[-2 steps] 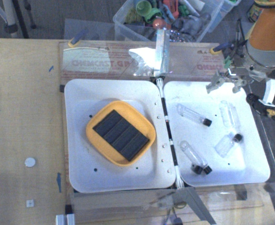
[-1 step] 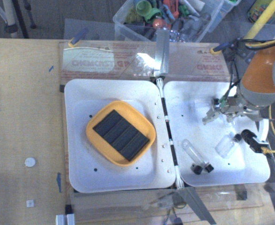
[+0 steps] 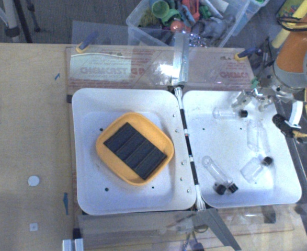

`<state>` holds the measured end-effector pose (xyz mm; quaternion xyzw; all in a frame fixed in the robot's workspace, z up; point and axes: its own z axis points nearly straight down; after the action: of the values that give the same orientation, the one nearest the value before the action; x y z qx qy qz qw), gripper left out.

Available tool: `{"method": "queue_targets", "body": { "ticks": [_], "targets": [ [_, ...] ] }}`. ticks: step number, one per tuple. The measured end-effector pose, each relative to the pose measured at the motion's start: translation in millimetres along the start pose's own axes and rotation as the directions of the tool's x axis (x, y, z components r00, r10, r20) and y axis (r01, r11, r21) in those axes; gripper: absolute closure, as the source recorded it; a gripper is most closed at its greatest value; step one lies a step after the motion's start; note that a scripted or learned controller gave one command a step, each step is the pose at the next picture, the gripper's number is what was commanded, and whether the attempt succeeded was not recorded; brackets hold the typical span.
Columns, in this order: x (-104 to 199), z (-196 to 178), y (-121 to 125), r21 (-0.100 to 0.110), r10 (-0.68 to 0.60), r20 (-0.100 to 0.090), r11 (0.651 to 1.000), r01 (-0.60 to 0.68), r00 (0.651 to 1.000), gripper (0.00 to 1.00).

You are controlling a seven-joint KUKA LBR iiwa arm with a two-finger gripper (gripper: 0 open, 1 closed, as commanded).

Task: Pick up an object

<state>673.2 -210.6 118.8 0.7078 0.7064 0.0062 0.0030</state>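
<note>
Wooden bench (image 3: 22,114) stretched out at nine o'clock, bearing two white bins side by side. At the left bin (image 3: 85,192) a yellow tray with dark slats (image 3: 135,148) lay turned at a slant near the middle, with bare white floor around it on every side. At the right bin (image 3: 284,192) four clear tubes with black caps lay scattered: one (image 3: 227,112) toward twelve o'clock, one (image 3: 218,174) toward seven o'clock by the front rim, one (image 3: 256,167) toward five o'clock, and one (image 3: 256,136) near the centre right. The middle of that bin's floor was open. The arm (image 3: 294,56) came in at two o'clock, and its gripper (image 3: 255,97) hung over the bin's far right corner, just beside the uppermost tube. Whether anything sat between its parts could not be told. A clear tub of coloured toys (image 3: 195,9) stood beyond the bench at twelve o'clock.
</note>
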Motion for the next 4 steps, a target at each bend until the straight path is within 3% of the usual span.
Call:
{"method": "queue_targets", "body": {
  "ticks": [1,2,3,4],
  "targets": [
    [38,31,-88,0.010,-0.008,0.004,1.000,0.008,1.000,0.00],
    [36,19,-87,0.002,-0.004,0.006,1.000,0.004,1.000,1.00],
    [44,-65,-32,0.037,-0.044,0.002,0.998,0.044,0.999,1.00],
    [105,-88,-16,0.033,0.072,0.010,0.997,-0.072,0.997,1.00]
  ]
}}
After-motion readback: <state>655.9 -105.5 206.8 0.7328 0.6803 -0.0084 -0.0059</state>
